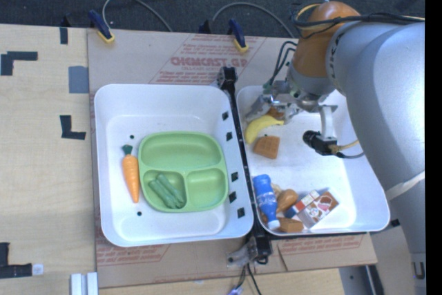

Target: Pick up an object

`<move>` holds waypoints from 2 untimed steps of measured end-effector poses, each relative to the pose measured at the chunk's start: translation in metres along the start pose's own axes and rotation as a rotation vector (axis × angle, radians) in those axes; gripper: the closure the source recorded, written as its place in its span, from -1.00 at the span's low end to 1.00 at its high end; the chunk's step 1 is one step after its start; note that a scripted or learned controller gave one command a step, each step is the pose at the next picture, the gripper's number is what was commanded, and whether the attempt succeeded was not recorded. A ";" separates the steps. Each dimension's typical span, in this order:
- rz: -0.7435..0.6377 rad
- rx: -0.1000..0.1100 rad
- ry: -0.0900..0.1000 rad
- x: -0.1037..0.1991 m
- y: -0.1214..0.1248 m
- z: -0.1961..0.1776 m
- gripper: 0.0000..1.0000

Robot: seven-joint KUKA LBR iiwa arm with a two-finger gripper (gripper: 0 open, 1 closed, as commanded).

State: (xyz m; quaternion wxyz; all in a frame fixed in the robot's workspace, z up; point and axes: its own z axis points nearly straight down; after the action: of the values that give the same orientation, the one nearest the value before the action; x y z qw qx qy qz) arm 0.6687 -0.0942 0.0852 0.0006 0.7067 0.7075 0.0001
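Observation:
My gripper (pixel 271 106) hangs low over the back left part of the right bin (pixel 359 183). Directly under and in front of it lies a yellow banana (pixel 262 126); whether they touch I cannot tell. A brown bread-like chunk (pixel 266 146) rests just in front of the banana. At the bin's front lie a blue bottle (pixel 263 196), a small printed carton (pixel 317 206) and a brown-orange toy food piece (pixel 286 200).
The left bin (pixel 110 114) holds a green divided plate (pixel 184 161) with green beans (pixel 166 191) in one compartment, and a toy carrot (pixel 130 177) beside the plate. The arm's grey body (pixel 387 93) overhangs the right bin's right side. A black divider (pixel 237 148) separates the bins.

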 end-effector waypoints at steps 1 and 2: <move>0.000 0.000 0.000 0.000 0.000 0.000 -1.00; -0.001 0.000 0.001 0.000 0.000 -0.010 1.00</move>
State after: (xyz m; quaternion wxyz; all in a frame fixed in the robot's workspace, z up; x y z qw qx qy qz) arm 0.6687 -0.0938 0.0950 0.0003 0.7064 0.7078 0.0002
